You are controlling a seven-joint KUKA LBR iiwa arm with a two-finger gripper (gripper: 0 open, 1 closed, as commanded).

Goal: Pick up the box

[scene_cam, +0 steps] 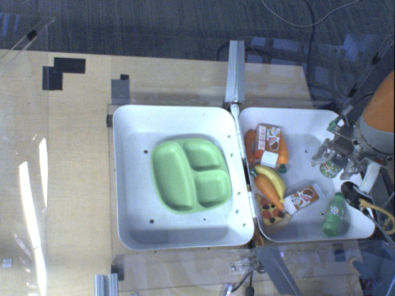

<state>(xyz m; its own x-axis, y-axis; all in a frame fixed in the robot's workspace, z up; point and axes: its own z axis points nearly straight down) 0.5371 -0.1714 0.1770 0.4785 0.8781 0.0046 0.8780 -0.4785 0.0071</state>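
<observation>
Evenly lit from above; moderate brightness, slightly cool cast. Bright glare streaks on transparent sheet (31, 184) at left, plus a faint reflection along its top edge. Soft shadow inside left bin (129, 227) along the near and left walls. Mildly soft focus overall, fine labels unreadable. Slight blur at gripper (336, 156). Dim, grainy carpet (154, 17) at top.

Single fixed camera above bench (74, 184), looking down at slant on both bins (123, 184); moderate distance.
</observation>
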